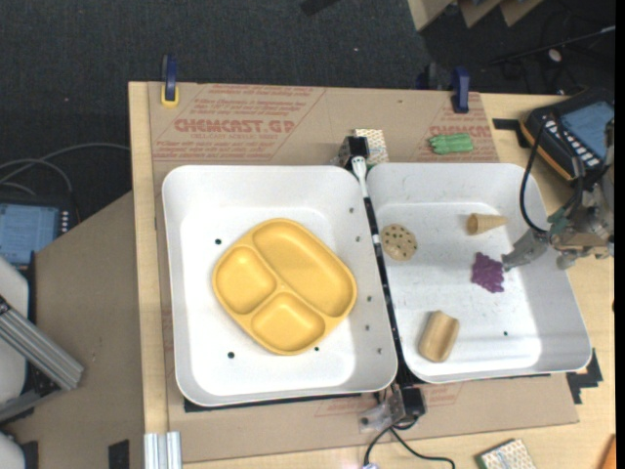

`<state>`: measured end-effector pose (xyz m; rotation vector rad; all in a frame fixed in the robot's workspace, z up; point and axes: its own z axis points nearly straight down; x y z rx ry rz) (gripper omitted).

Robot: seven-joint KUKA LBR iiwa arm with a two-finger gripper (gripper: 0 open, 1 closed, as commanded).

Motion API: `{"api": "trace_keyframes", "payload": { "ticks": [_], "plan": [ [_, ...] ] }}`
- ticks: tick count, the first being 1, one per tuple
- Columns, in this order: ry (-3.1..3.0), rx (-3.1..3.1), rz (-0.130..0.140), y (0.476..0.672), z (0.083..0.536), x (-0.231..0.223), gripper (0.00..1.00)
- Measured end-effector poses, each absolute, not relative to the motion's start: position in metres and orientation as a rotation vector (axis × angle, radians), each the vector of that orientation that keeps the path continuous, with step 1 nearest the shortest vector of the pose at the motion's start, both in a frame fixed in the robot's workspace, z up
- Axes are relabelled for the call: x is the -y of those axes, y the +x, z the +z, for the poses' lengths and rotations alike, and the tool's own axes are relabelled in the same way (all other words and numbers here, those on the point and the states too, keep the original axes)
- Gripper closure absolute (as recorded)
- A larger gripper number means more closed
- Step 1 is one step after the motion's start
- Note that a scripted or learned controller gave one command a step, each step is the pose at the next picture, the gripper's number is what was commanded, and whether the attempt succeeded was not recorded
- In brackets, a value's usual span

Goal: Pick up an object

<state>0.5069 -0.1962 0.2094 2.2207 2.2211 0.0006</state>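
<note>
The right bin (547, 345) holds a purple lump (487, 273) near its middle, a round speckled cookie (397, 241) at its left wall, a small tan cone (483, 225) toward the back, and a tan cylinder (438, 336) near the front. My gripper (520, 254) reaches in low from the right edge. Its tip is just right of the purple lump and close to touching it. Nothing shows in its grasp. The left bin (190, 213) carries a yellow divided plate (283, 284).
A green object (451, 145) lies on the cardboard behind the right bin. Blue clamps (171, 91) (459, 100) hold the board's back edge. A dark device with cables (571, 135) sits at the far right, above the gripper.
</note>
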Motion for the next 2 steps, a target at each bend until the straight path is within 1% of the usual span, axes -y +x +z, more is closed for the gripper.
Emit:
{"api": "trace_keyframes", "payload": {
  "ticks": [1,2],
  "plan": [
    [2.228,-2.226,-0.002,0.512,0.102,0.224,0.00],
    [2.213,-2.222,0.003,0.585,0.085,0.172,0.00]
  ]
}}
